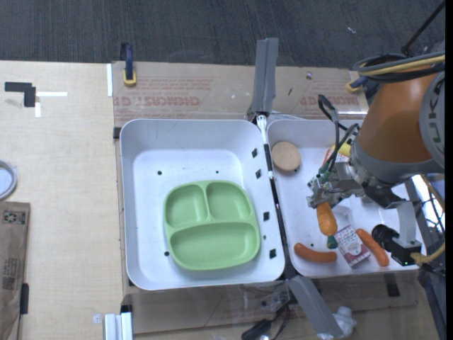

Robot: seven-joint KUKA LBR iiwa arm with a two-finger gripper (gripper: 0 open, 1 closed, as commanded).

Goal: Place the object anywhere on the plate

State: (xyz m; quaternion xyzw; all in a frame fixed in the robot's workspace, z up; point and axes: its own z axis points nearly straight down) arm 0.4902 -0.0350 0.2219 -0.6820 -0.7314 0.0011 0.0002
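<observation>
- Camera view puts our gripper (pixel 323 198) at right of centre, low over the carrot (pixel 326 220) in the right bin (pixel 306 137).
- We cannot tell how the jaws stand.
- Picking seems underway; next we'd carry it left to the green plate (pixel 211 224).

Light was bright and even from overhead, with soft shadows only. The white bins (pixel 134 190) verged on overexposure, their walls nearly washed out. The green plate (pixel 212 225) stayed crisp. The orange arm (pixel 396 119) showed a mild sheen, and the dark floor (pixel 177 13) looked grainy.
</observation>
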